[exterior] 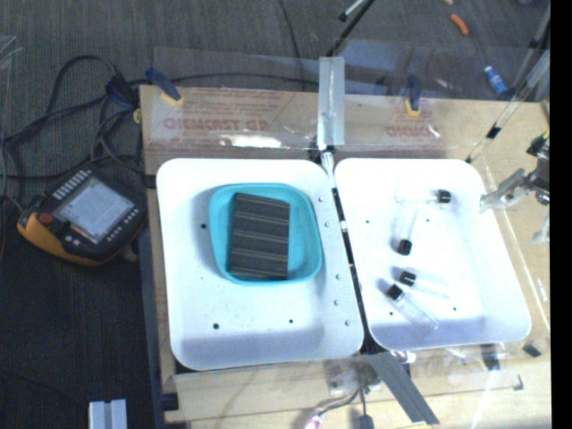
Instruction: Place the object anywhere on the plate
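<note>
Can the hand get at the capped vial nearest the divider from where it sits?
Probably yes: the hand sits at the right bin's far edge, and the vial lies uncovered, apart from the others.

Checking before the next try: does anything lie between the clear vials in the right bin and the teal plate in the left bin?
Only the raised rims where the two bins meet. The vials lie right of them, the plate left, with a dark ridged block covering its middle.
</note>
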